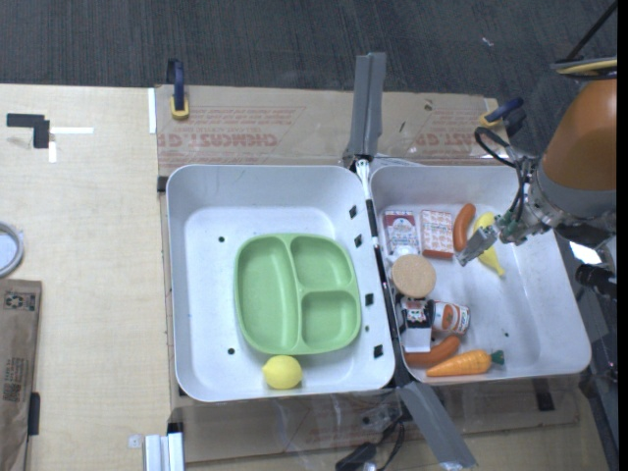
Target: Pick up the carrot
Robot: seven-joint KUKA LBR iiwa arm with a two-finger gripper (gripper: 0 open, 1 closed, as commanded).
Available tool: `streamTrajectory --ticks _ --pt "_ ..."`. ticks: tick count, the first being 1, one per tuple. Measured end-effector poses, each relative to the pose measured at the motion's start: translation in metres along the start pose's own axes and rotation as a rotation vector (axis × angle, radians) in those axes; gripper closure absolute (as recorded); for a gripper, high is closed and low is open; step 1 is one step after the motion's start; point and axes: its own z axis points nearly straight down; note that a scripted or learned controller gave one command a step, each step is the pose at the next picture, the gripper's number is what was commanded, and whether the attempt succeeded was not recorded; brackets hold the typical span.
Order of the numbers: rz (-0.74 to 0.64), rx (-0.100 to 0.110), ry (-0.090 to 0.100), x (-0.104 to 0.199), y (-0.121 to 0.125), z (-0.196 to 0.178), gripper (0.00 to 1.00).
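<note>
The carrot (458,364) is lying at the near edge of the right bin (549,337), beside a sausage (432,350). The gripper (481,248) is hovering well apart from it; whether it is open is impossible to tell.

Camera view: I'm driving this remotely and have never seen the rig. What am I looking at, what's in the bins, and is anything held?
This is one fixed camera above the bench, looking down at a slant. The grey arm with the orange band reaches in from the right; its gripper hangs over the right bin. Nothing can be seen held between the jaws. That bin holds the carrot near its front edge, a sausage beside it, a small can, a round cookie, two small boxes and a banana. The left bin holds a green divided plate and a lemon.
</note>
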Motion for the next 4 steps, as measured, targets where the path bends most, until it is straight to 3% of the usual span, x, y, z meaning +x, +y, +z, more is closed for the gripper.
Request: streamTrajectory --ticks 1,2,3,4 --pt "0.321 0.002 0.001 0.055 -0.069 0.052 0.00" --pt "0.429 0.001 -0.001 -0.032 -0.075 -0.066 0.00" --pt "0.326 0.000 0.000 0.039 -0.085 0.041 0.00" --pt "0.563 0.001 -0.002 0.023 -0.057 -0.136 0.00"
